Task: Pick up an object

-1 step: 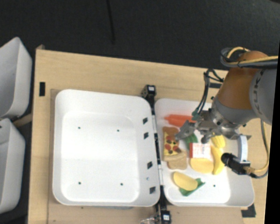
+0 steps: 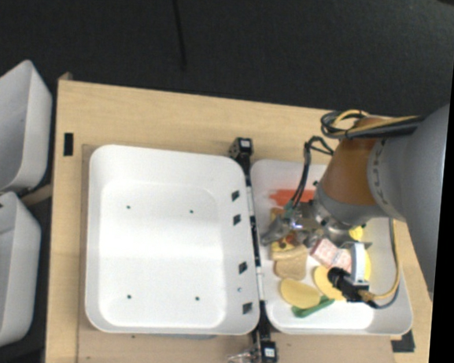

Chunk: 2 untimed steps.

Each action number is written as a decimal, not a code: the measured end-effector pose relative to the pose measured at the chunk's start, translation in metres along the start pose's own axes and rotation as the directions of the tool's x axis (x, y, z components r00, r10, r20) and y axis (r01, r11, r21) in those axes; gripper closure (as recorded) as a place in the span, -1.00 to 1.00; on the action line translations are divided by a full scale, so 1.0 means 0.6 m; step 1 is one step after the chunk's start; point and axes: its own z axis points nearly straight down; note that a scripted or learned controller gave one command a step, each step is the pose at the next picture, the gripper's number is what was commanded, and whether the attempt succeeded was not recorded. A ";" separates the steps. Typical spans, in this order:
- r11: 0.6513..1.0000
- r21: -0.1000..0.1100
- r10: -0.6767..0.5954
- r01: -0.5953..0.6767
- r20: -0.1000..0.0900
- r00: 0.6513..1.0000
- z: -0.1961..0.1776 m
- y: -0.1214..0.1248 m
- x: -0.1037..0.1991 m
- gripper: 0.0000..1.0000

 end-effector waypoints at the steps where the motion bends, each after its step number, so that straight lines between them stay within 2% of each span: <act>1: 1.000 -0.010 -0.001 0.001 0.002 1.000 0.010 0.100 0.002 -1.00; 2: 1.000 -0.020 -0.002 0.002 0.004 1.000 0.012 0.073 -0.001 -1.00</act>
